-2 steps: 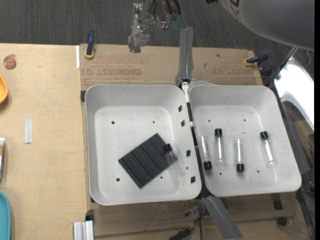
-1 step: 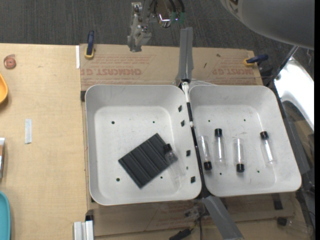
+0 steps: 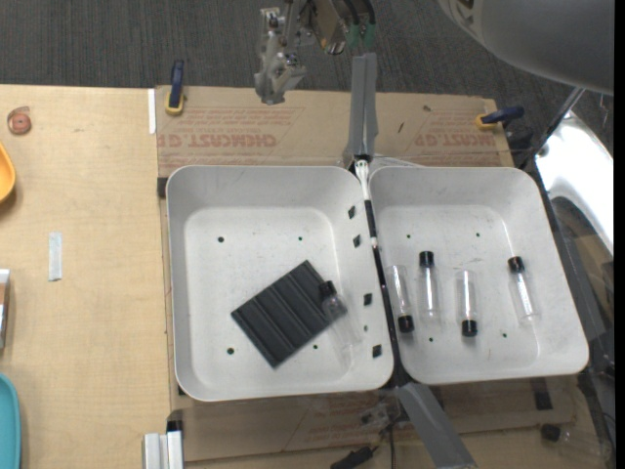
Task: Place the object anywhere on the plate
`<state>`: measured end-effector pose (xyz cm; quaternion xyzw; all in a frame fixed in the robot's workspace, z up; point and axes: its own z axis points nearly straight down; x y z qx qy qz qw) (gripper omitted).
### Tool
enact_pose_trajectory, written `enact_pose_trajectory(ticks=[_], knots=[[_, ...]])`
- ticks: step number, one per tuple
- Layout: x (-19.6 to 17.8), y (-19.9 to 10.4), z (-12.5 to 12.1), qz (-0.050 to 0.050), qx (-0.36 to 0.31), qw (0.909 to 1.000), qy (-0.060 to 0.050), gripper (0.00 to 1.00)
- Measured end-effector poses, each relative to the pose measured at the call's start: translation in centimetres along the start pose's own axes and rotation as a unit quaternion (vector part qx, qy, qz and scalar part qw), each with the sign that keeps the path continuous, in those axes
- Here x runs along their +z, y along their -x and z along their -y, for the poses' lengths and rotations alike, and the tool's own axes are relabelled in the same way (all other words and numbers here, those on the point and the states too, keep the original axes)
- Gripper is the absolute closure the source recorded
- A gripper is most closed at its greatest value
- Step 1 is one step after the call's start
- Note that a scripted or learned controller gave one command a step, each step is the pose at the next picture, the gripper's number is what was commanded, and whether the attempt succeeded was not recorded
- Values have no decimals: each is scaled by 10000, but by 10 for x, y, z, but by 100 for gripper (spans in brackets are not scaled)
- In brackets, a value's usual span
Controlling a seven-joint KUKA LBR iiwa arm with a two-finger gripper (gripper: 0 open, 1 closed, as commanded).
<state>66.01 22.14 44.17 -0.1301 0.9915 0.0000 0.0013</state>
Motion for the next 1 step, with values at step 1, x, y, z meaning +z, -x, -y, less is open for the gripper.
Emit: enact_pose_trajectory(ticks=[1], knots=[[-1,2,-6,12,-476,9989,2,100]])
